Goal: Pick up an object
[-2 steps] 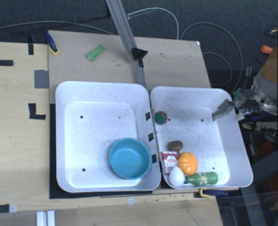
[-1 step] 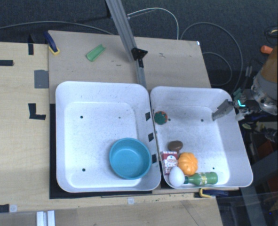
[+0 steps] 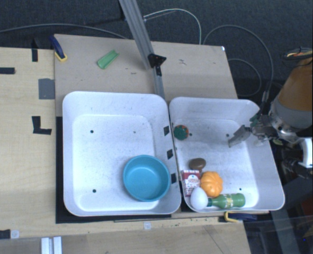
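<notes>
The right bin (image 3: 262,192) holds a small green-and-orange ball (image 3: 181,132) near its left wall, a brown lump (image 3: 197,163), an orange fruit (image 3: 211,183), a red-and-white carton (image 3: 190,182), a white egg (image 3: 198,199) and a green bottle (image 3: 227,200) lying flat along the front. My gripper (image 3: 238,137) hangs over the right side of this bin, well right of the ball, with nothing seen in it. The arm (image 3: 296,97) comes in from the right edge.
A blue bowl (image 3: 146,177) sits in the left bin (image 3: 82,115) at its front right. A grey pole (image 3: 139,28) slants across the bench behind the bins. A green block (image 3: 107,59) and a blue-and-yellow clamp (image 3: 57,48) lie on the bench top.
</notes>
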`<state>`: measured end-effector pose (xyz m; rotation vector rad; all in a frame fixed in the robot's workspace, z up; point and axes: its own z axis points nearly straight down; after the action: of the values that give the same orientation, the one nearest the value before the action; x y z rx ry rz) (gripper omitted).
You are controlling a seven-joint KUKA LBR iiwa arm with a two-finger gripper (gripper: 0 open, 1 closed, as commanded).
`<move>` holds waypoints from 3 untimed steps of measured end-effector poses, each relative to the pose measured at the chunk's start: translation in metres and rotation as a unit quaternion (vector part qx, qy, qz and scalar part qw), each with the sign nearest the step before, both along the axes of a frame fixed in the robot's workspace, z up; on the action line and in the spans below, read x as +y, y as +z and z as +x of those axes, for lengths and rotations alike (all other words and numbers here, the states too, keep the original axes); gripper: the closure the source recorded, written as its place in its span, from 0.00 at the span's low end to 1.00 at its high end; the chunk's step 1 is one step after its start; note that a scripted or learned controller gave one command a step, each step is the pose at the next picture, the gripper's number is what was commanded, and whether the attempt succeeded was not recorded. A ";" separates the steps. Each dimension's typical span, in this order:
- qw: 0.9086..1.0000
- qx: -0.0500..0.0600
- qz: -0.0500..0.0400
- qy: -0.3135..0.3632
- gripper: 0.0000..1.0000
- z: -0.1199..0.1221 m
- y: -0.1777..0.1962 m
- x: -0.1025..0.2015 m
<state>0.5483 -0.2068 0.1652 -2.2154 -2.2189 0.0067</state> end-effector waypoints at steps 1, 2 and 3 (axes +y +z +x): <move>1.000 0.000 0.000 0.000 0.00 -0.002 -0.044 0.001; 1.000 -0.004 -0.002 0.000 0.00 -0.002 -0.077 0.001; 1.000 -0.003 -0.001 0.001 1.00 -0.001 -0.066 0.002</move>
<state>0.5468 -0.2048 0.0992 -2.2181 -2.2243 0.0013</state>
